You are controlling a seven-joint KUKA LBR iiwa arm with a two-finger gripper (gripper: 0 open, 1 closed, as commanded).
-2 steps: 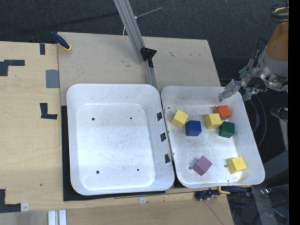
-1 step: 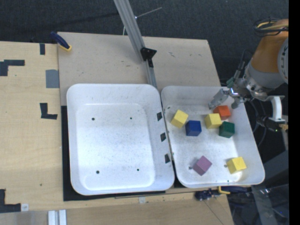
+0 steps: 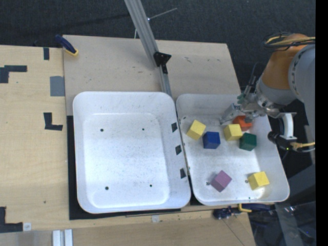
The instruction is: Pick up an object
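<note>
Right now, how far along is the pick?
Done: the gripper has reached into the right bin and sits at the orange block. In hand: nothing visibly gripped. Left: grasping and lifting; yellow, blue, green and purple blocks also lie on the bin floor.

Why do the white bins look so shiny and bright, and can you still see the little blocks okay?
In the camera view the light washes out the left bin and right bin, so their floors glare; the picture is a bit soft, but the blue block and purple block stay clear, while the orange block sits half hidden under the hand.
</note>
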